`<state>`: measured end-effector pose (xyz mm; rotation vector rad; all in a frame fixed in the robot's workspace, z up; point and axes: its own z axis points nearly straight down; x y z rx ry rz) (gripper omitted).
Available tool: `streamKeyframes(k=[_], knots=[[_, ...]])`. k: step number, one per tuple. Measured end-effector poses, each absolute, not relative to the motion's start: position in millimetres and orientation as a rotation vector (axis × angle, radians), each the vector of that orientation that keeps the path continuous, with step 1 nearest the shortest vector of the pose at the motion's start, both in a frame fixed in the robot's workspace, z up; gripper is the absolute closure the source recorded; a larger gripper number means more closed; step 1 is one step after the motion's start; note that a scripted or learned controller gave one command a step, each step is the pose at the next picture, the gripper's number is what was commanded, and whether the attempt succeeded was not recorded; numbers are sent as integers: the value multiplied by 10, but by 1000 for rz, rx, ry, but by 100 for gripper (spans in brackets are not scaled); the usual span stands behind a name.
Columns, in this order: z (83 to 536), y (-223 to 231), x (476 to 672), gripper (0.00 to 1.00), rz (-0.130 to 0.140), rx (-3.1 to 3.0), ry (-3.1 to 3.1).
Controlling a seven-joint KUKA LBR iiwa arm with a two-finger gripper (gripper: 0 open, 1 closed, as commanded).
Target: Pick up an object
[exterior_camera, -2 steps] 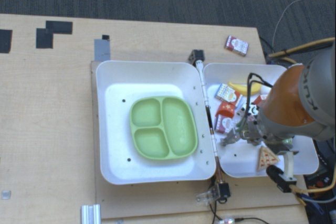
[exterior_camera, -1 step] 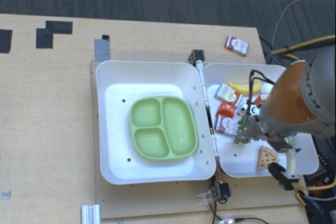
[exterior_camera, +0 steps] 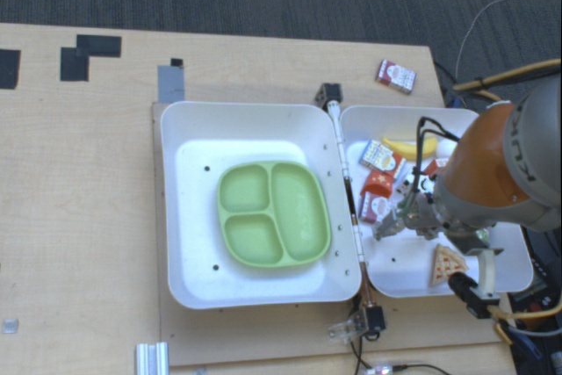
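A pale wooden bench (exterior_camera: 79, 189) carries two shallow white bins side by side, seen from above at a slant. The left bin (exterior_camera: 189, 206) holds a light green divided plate (exterior_camera: 273, 214) with three compartments, lying flat near the bin's centre. The right bin (exterior_camera: 395, 272) holds a loose cluster of small objects toward its 11 o'clock area: a white and yellow carton (exterior_camera: 379, 155), a yellow piece (exterior_camera: 402, 146) just beside it at 2 o'clock, a red packet (exterior_camera: 378, 183) below the carton, and a red and white pouch (exterior_camera: 372, 206) below that, next to the divider between the bins. A pizza slice toy (exterior_camera: 447, 264) lies toward the bin's 5 o'clock corner.

The grey arm with its orange band (exterior_camera: 479, 162) reaches in from 3 o'clock, over the right bin. The jaws (exterior_camera: 393, 224) hang low just beside the red and white pouch; whether they are parted or closed cannot be told, and nothing is visibly between them.

Outside the bins, a small red and white box (exterior_camera: 396, 75) rests on the bench at 12 o'clock of the right bin.
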<state>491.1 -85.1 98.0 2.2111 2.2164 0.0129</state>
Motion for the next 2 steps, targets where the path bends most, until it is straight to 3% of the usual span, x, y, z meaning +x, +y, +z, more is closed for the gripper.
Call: streamKeyframes(k=[1, 2], knots=[[1085, -843, 4927, 100, 18, 2206, 2219], [1084, -844, 4926, 0, 17, 2207, 2218]])
